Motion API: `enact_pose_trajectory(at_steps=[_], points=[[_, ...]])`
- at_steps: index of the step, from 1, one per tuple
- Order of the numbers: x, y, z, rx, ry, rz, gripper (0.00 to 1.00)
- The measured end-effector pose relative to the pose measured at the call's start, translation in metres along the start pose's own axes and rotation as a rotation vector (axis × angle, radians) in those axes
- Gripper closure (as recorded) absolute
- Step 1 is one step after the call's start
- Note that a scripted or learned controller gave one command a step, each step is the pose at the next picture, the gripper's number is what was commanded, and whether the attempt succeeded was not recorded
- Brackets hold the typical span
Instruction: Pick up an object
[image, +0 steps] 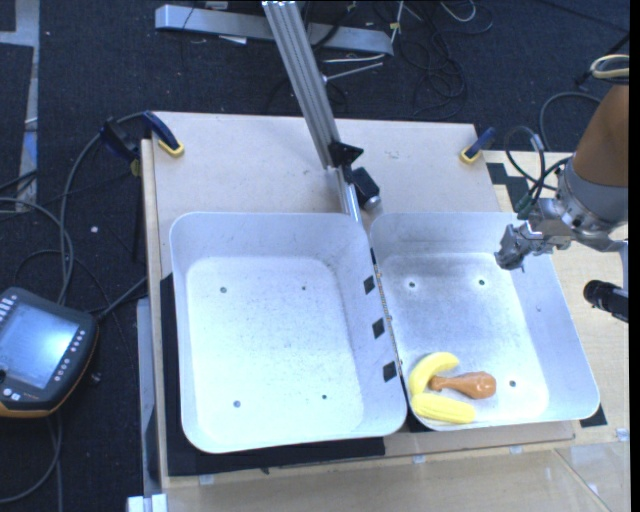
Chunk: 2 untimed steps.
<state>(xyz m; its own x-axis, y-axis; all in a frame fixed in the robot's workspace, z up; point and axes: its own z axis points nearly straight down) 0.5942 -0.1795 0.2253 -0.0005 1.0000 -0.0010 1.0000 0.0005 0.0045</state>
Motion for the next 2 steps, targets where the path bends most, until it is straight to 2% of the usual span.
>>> enact_pose_trajectory(at_steps=[2], points=[[0.112,-0.024,0.003,0.004,0.002,-0.005,1.00]])
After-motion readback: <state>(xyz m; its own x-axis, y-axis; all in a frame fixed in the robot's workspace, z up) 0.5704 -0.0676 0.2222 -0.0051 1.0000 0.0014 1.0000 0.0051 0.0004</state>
